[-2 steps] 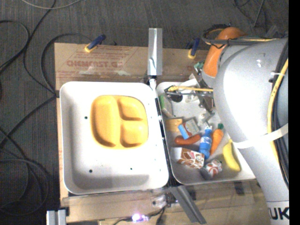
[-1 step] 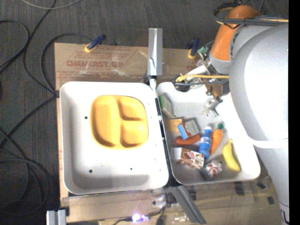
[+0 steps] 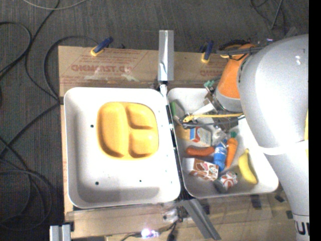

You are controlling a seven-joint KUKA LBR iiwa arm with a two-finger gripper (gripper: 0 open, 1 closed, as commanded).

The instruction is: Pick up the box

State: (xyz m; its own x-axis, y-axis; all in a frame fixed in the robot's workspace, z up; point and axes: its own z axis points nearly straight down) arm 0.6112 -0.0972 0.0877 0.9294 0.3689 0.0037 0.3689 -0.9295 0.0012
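Camera view from overhead, and the arm (image 3: 281, 99) comes in big from the right of the frame, grey bulk over the right bin (image 3: 193, 95), orange band up near the top. The gripper (image 3: 213, 115) sits low in the upper part of that bin, metal parts and a yellowish bar across it, and from here I cannot tell how far apart the fingers stand or whether anything is between them. Nothing is plainly held, that much I can say.

Just below the gripper lies the box (image 3: 201, 134), a small white carton with orange print, middle of the right bin, crowded in. Another box, red and white (image 3: 204, 170), lies lower down, beside a can (image 3: 226, 181). A carrot (image 3: 230, 151), a blue bottle (image 3: 219, 156), a red sausage shape (image 3: 200, 151) and a banana (image 3: 247, 167) pack the space between.

To do this well, I would say: come straight down over the carton, square to its narrow sides, and keep clear of the carrot and bottle. Left bin (image 3: 80, 149) has the yellow tray (image 3: 128, 129), well apart from all this.
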